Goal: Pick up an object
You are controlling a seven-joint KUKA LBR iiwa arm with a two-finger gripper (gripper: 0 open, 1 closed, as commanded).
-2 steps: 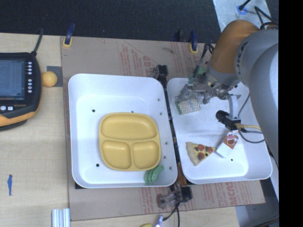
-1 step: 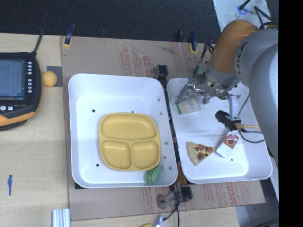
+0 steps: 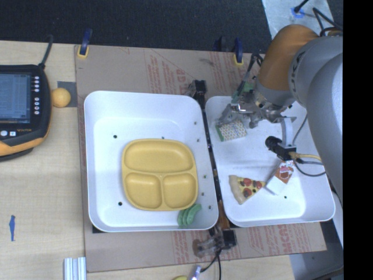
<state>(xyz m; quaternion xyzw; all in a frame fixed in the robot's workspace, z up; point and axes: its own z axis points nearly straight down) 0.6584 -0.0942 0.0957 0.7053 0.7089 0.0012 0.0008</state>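
Observation:
My gripper [image 3: 240,116] hangs over the far left corner of the right bin [image 3: 315,212], below the orange band of the arm. A small green-and-white patterned pad [image 3: 232,132] lies right under it, at the gripper's near side; whether the two touch cannot be told. Nearer the front of the same bin a toy pizza slice [image 3: 245,188] lies flat. A small red-and-white carton [image 3: 284,172] rests to the right of the slice.
The left bin [image 3: 102,112] holds a yellow divided plate [image 3: 158,174] and a small green toy [image 3: 189,216] at its front right corner. A teach pendant [image 3: 20,109] and a yellow ball [image 3: 60,97] sit on the bench at the left.

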